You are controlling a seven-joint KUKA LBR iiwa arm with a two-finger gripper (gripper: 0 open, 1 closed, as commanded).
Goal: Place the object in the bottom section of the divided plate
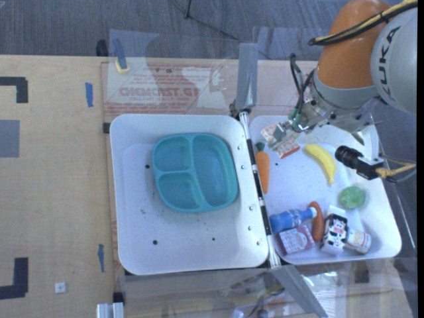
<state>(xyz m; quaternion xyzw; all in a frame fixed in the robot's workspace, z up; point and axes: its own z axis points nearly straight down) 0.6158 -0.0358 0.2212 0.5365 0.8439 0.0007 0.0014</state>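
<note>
- Over the right bin (387,234), the pincer (296,126) hangs by a small packet (281,141); whether it grips, I cannot tell.
- Well left of the pincer, in the other bin, sits the divided plate (195,172), its bottom section (180,189) unfilled.

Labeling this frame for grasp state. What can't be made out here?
- Gripper, camera view: too small and blurred among cables to read its state, or whether it grips the packet beside it.
- Small items at the right bin's near edge: bottle, cow-print carton crowd together; labels too small to read.
- Arm: cut off by the top and right edges.
</note>
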